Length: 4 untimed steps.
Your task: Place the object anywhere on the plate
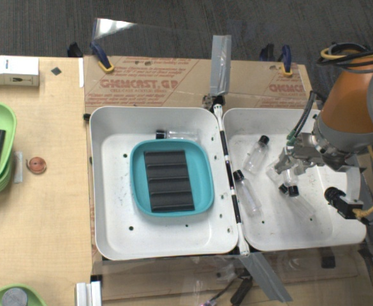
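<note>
Reaching in over the right bin, the gripper is hanging low above the white floor, its metal fingers pointing down over a small clear vial with a black cap. Whether those fingers are spread or pressed together cannot be told from this angle, and no vial is showing between them. Just left of the gripper, a second clear vial is lying tilted with its black cap uppermost, and farther left a third vial is lying along the bin's near wall beside the divider. Behind the gripper, the arm's orange band is rising toward the frame's edge. Well left of the gripper, across the divider, the teal plate is sitting in the middle of the left bin, carrying a dark ribbed block. One more vial is lying just beyond the plate's far rim, apart from it.
</note>
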{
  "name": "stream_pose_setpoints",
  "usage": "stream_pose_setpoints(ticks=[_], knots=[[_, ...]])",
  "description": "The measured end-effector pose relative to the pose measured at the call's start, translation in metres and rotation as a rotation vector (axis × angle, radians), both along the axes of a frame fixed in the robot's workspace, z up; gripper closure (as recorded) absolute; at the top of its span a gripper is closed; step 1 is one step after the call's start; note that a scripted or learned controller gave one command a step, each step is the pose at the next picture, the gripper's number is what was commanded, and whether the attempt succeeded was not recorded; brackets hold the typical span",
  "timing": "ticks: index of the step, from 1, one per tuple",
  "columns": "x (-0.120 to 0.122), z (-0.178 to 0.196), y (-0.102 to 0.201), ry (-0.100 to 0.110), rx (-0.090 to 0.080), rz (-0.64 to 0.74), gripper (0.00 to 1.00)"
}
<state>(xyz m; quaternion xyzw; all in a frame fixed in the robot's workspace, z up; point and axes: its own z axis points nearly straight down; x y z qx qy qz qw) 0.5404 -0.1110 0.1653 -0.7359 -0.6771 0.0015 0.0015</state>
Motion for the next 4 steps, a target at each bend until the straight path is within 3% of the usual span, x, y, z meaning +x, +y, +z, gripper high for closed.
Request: stream_pose_setpoints(ticks=[1, 2, 3, 4], knots=[[0.0, 0.0, 0.0, 0.0, 0.0, 0.0, 0.0], [0.0, 0.008, -0.002, 0.002, -0.001, -0.004, 1.0], [-0.029, 0.025, 0.022, -0.001, 0.0, 0.156, 1.0], [-0.063, 0.025, 0.056, -0.001, 0.001, 0.402, 1.0]])
